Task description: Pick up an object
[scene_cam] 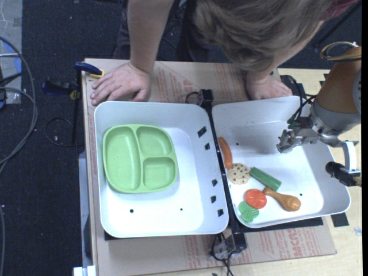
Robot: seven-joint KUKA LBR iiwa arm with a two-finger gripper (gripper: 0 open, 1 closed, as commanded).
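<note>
Gripper point(286, 142) hangs in right bin point(333, 203); jaw state cannot be told. Nearest target: green stick point(265, 178), at 7 o'clock from it. Approach should be centred, jaws aligned across its short axis.

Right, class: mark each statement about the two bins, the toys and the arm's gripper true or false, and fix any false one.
1. The green divided plate lies in the left bin. True.
2. The toy foods are piled on that plate. False: they lie in the right bin.
3. The gripper grips the drumstick. False: it hangs apart from it, over bare bin floor.
4. The tomato sits beside the cookie. True.
5. A person's hand rests on the bench above the left bin. True.
</note>
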